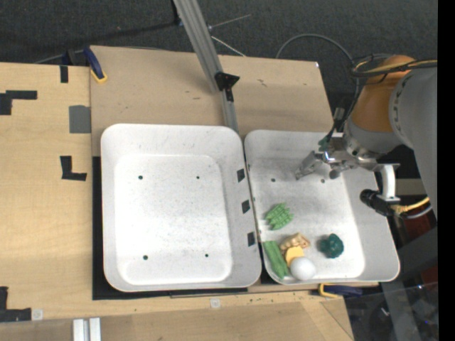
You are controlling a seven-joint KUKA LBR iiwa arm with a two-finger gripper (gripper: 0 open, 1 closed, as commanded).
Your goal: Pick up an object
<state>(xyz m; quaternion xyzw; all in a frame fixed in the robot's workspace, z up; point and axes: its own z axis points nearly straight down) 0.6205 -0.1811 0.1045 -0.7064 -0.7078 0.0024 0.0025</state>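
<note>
Hovering my gripper (318, 168) over the right bin (370, 265), fingers spread and holding nothing, up-bin from the green toy (279, 216).

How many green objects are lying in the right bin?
3: a ridged light green piece mid-bin, a long green piece against the near left wall, a dark green lump near the front right. Others may hide under the pile.

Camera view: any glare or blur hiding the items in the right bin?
Camera view: light is even and soft, no glare on the right bin; the green toy and white ball read clearly; the gripper is small and slightly soft, its outline hard to resolve.
</note>
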